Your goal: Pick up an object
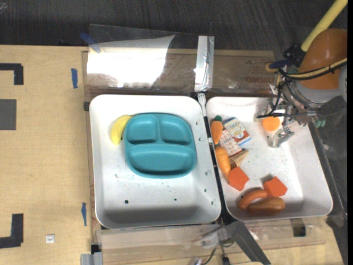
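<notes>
My gripper [279, 135] hangs over the back right part of the right bin [309, 173], below the arm's orange band [322, 54]. A small orange chunk [271, 123] sits right against the gripper's left side; I cannot tell whether it is held. Further left in the same bin lie two carrots [217, 130] [222, 159] and two small printed cartons [235, 129] [230, 147]. Toward the front are two orange-red blocks [237, 178] [275, 186] and two brown sausages [251, 196] [268, 205].
The left bin [105, 192] holds a teal divided plate [160, 143] with a yellow banana [117, 128] tucked at its left edge. A clear plastic sheet [132, 62] and a taped strip [204, 65] lie behind the bins. Cables [287, 65] hang beside the wrist.
</notes>
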You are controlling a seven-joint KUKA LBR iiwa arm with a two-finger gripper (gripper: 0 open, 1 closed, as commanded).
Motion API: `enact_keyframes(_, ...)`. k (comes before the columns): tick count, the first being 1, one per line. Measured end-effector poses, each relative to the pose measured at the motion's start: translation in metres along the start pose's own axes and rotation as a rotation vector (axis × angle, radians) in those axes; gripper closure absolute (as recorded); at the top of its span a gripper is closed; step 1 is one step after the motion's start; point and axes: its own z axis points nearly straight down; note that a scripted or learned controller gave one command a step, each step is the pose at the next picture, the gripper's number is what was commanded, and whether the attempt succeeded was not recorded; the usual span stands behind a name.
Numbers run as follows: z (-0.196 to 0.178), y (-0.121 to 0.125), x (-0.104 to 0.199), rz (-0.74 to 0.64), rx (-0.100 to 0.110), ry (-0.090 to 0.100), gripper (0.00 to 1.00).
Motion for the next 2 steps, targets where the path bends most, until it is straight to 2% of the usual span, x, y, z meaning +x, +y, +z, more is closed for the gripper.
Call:
enact_keyframes(1,0.0008,-0.0193,0.0021,-0.026,-0.002,0.003,0.0)
enact_keyframes(2,-0.0002,-0.0178,0.0032,-0.064,-0.002,0.002,0.0)
